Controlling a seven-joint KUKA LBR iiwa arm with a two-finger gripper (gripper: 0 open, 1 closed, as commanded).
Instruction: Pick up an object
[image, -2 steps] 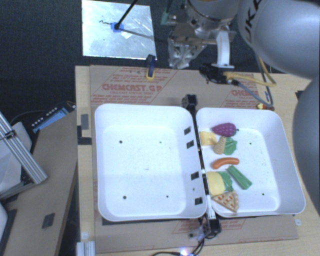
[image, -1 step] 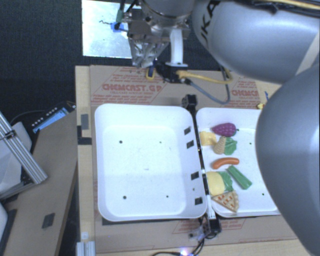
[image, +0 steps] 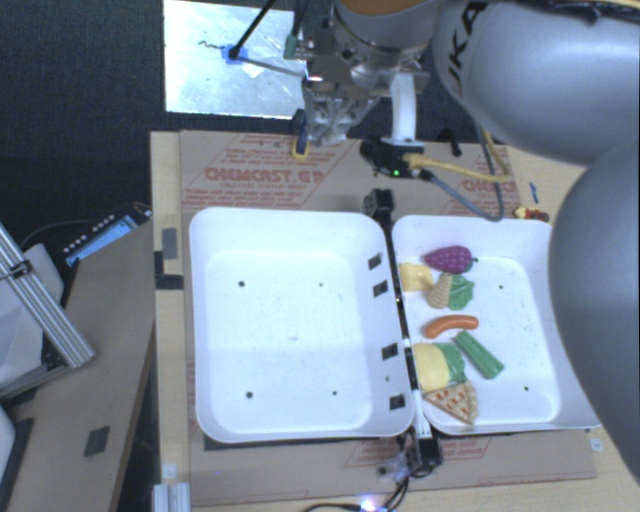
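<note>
The grey arm's gripper (image: 322, 128) hangs over a brown cardboard sheet (image: 260, 175). The right shallow white bin (image: 522, 335) holds purple toy grapes (image: 449, 259) and an orange toy sausage (image: 452, 325).

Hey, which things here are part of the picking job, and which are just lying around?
Job:
hand
right bin
grapes
sausage
green veg
pizza slice

Lying about:
cardboard
metal rail
foil sheet
</note>
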